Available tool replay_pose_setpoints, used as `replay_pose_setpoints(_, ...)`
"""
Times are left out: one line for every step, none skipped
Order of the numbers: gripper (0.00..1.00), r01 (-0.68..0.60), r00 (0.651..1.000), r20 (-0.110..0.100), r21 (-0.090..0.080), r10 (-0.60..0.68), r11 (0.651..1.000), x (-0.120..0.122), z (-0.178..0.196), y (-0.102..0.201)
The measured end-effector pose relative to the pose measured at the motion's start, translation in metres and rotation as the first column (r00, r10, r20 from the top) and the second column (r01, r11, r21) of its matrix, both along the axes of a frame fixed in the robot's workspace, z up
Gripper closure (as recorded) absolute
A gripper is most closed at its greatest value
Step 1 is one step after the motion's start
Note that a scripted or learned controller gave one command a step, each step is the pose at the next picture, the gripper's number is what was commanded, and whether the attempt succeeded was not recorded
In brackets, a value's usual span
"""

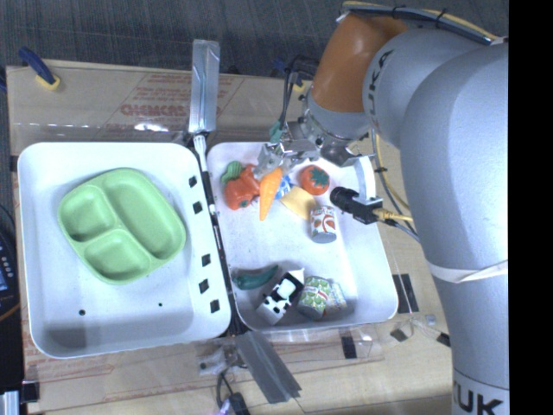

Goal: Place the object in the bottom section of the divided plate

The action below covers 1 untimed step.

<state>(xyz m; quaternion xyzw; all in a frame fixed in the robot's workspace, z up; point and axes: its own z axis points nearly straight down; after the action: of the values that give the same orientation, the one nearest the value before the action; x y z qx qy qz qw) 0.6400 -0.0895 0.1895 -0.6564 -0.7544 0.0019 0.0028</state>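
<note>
A green divided plate lies in the left bin, with two small sections on its left side and one large section on the right. My gripper hangs low over the back of the right bin. It is directly above the top end of an orange toy carrot, which lies pointing toward the front. I cannot tell whether the gripper is touching the carrot.
Around the carrot lie a red-orange toy vegetable with a green top, a tomato, a yellow wedge and a small can. A dark green piece, a cow-patterned carton and a green packet sit at the front.
</note>
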Motion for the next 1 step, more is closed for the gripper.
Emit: replay_pose_setpoints(1.0, -0.154, 0.988, -0.003, 0.0, 0.154, 0.988, -0.0386, -0.001, 0.0805)
